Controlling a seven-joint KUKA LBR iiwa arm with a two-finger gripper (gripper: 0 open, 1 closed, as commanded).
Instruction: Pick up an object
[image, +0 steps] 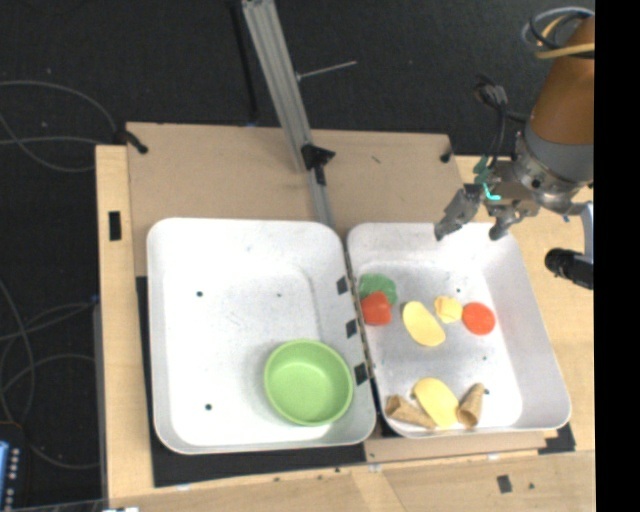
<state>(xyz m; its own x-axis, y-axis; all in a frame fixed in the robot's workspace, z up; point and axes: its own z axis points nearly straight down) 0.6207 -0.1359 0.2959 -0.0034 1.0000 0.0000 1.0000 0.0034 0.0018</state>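
Observation:
My gripper (473, 222) hangs over the far edge of the right bin (530, 330), fingers spread open with nothing between them. Below it in that bin lie a small yellow piece (448, 309), a red ball (479, 318), and a yellow oval (423, 324). A red object (376, 310) rests against a green one (378, 289) near the bin's left wall. At the near edge sit another yellow piece (435, 400) and two brown cones (470, 405).
The left bin (200, 300) holds a green bowl (308, 381) near its front right corner. A grey metal pole (290, 110) slants up from between the bins at the back. Cardboard bench surface surrounds both bins.

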